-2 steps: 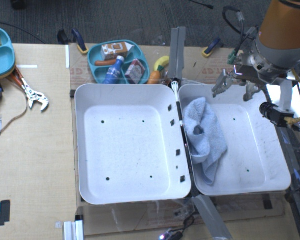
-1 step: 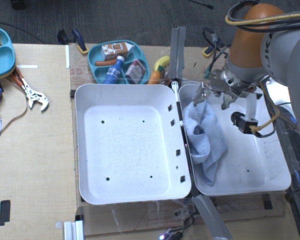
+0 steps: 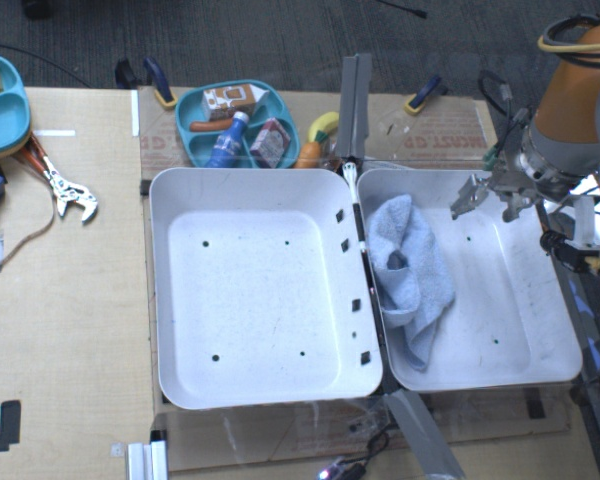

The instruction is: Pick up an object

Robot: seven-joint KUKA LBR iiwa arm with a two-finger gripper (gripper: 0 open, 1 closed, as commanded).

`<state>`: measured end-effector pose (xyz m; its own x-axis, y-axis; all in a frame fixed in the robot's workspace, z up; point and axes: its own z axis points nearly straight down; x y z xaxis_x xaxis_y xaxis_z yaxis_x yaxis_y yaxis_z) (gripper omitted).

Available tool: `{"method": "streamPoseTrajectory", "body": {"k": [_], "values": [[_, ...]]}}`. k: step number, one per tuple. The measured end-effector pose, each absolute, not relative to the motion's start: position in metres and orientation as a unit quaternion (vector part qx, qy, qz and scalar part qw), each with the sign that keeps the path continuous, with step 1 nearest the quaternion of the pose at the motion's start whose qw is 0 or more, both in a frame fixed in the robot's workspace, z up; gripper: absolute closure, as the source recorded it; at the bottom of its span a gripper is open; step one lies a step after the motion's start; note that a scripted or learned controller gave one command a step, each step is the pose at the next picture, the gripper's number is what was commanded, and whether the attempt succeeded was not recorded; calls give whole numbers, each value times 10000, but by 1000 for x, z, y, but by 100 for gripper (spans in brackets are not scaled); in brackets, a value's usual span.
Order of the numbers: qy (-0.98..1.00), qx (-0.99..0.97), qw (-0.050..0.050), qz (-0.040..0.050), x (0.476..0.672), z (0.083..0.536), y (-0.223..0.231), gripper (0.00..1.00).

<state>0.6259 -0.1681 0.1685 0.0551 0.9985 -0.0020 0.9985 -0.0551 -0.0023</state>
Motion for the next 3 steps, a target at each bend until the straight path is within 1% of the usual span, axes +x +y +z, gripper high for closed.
{"method": "streamPoseTrajectory", "body": {"k": [1,2,3], "values": [[-6597,-7515,11,13,646,94,-104,0],[-6637,-7480,-15,3,653,155,-188,0],[-5944,-8042,35,3,583,129,-212,0]]}}
